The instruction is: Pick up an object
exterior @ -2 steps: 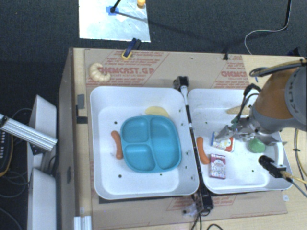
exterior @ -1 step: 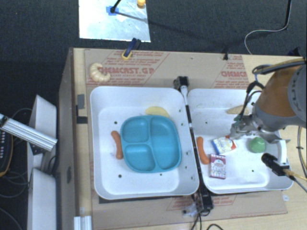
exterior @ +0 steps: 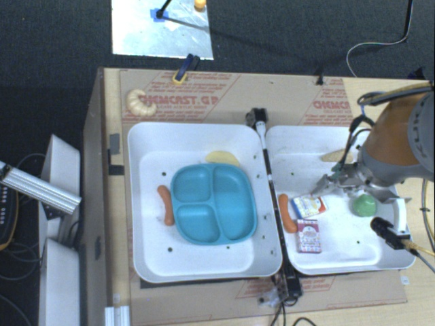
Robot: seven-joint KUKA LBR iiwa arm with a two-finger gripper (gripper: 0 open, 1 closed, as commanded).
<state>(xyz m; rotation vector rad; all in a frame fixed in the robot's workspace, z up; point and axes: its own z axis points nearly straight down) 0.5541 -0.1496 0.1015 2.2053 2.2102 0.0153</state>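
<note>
The grey arm with its orange band (exterior: 401, 138) is reaching in from the right over the right-hand shallow white bin (exterior: 340, 260), and its gripper (exterior: 333, 180) is hanging low above that bin's middle, just beside the small white packet with red and blue print (exterior: 307, 205). How wide the gripper is standing, and whether anything is caught in it, cannot be told from this slanted view; nothing is plainly showing in its grasp.

Several candidates are lying in the right bin: the printed packet closest to the gripper, a small red-and-white carton (exterior: 308, 237) just below it, a short orange sausage-shaped toy (exterior: 286, 212) lying along the bin's left wall, and a round green ball (exterior: 364, 204) sitting under the wrist, to the right of the packet. In the left-hand white bin (exterior: 153, 263) a blue plastic divided tray (exterior: 213, 204) is lying in the middle, with a second orange sausage toy (exterior: 166, 205) just to its left and a pale yellow flat piece (exterior: 223, 157) peeking out at its top edge. Both bins are resting on the cardboard-covered counter (exterior: 204, 99).

The step in hand looks like the approach and descent toward a pick, with the packet as the likeliest target. The next move is calling for a straight, careful drop onto the packet and a firm close; being flat and thin, it may be slipping out.
</note>
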